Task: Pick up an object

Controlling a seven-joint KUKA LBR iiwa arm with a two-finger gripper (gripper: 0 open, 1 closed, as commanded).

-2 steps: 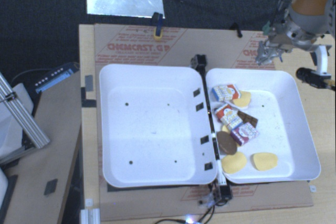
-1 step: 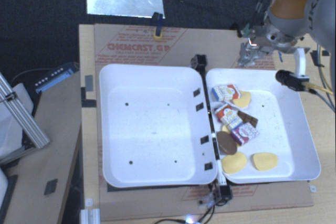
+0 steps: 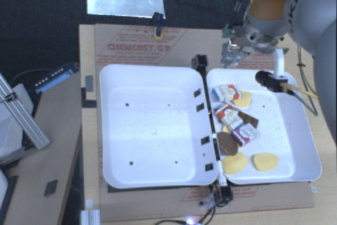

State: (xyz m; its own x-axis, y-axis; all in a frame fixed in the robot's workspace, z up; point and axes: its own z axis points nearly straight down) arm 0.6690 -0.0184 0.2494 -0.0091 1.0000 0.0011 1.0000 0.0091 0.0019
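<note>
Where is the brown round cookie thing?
The brown round piece lies in the right bin, against its left wall, just above a yellow piece and left of a small box.

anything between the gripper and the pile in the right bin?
Nothing visible. The gripper hovers above the right bin at its far rim; the small boxes and yellow pieces lie exposed below and nearer the camera.

Glossy white plastic bins (image 3: 152, 129) (smooth) on matt brown cardboard (image 3: 142, 45).
</note>
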